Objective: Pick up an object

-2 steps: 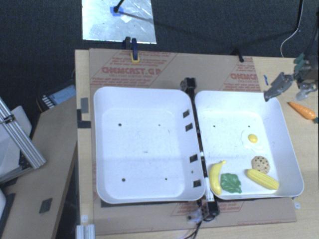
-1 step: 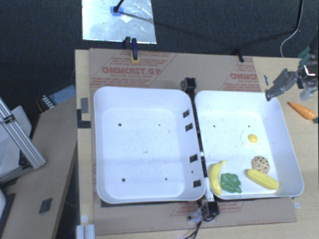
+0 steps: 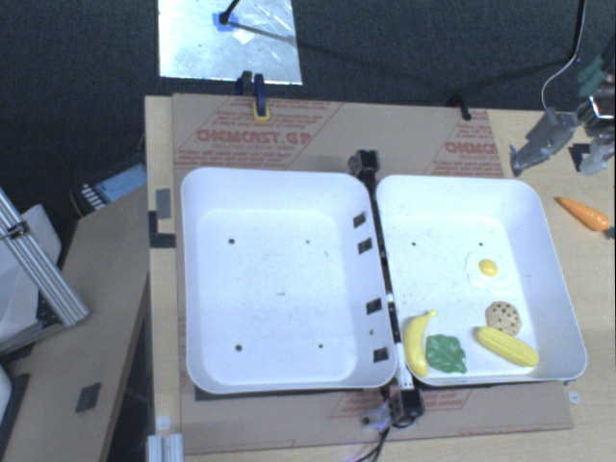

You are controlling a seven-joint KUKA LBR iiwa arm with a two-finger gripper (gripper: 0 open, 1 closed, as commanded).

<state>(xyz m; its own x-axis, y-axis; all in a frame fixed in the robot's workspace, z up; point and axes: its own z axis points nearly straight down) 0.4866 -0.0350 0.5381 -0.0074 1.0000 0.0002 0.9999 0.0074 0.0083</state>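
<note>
The end effector (image 3: 563, 147) was seen beyond the right bin (image 3: 452, 192); its grip could not be told. A banana (image 3: 417, 343) and corn cob (image 3: 507, 346) were lying inside.

We count two shallow white plastic bins, a left one (image 3: 274, 186) and a right one (image 3: 452, 192), set side by side on the bench. In the right bin we count five small toy foods, one of each kind: one curved yellow banana (image 3: 417, 343), one flat green leafy piece (image 3: 447, 353), one yellow corn cob (image 3: 507, 346), one round tan biscuit with dark specks (image 3: 502, 317) and one white fried egg with a yellow yolk (image 3: 485, 269). Outside the bins we count one orange carrot (image 3: 584, 213) on the bench, one square silvery sheet (image 3: 229, 27) and one yellow-and-blue clamp (image 3: 258, 96).
</note>
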